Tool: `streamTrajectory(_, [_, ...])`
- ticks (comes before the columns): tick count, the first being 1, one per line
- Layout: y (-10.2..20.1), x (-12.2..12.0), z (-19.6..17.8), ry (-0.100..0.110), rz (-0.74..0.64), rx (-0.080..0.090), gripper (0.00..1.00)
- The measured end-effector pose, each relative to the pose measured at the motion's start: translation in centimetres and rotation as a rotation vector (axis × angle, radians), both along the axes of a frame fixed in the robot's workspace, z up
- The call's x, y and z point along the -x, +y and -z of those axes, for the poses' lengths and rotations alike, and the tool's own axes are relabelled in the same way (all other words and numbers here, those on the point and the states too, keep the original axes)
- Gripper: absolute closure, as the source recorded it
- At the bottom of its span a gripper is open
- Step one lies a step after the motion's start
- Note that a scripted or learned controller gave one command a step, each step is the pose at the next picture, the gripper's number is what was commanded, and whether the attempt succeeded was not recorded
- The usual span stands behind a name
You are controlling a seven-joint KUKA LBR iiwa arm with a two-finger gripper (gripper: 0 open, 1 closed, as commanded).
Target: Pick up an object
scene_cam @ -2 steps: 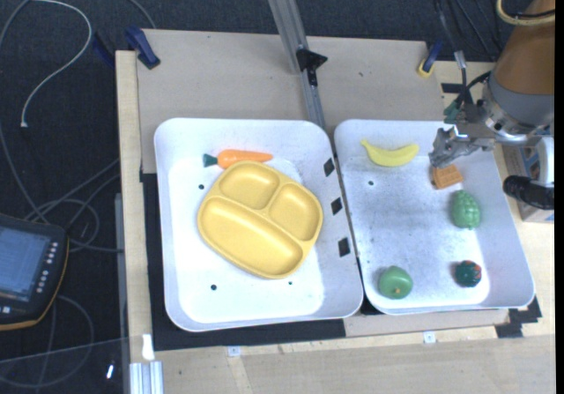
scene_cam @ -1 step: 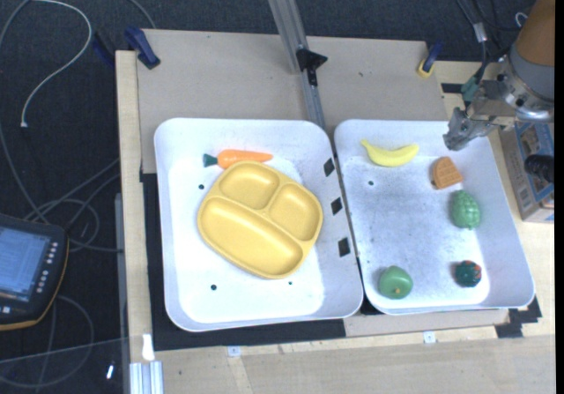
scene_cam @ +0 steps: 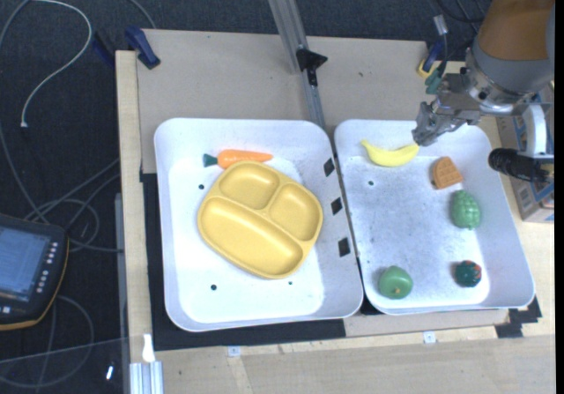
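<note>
Arm: one grey metal KUKA iiwa arm (scene_cam: 515,40), entering the camera view at about two o'clock. Upper segment carries a broad orange band, sitting above the grey wrist. Wrist: angled downward and toward nine o'clock from the band. Gripper: grey metal two-finger gripper (scene_cam: 426,135), mounted at the wrist's lower end, at about two o'clock from frame centre, pointed down. Whether it is open is not discernible at this resolution.

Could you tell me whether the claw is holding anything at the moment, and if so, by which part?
It cannot be told: the claw sits at the right tip of the yellow plastic banana, but no grip is visible.
</note>
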State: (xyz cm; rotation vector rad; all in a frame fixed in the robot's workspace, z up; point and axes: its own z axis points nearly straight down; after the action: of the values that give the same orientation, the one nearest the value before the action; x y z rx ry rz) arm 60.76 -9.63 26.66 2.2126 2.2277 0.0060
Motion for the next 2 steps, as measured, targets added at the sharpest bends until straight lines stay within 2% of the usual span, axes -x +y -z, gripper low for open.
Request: streamTrajectory(2, [11.5, -0.2, 0.1, 0.005, 0.000, -0.001, 1.00])
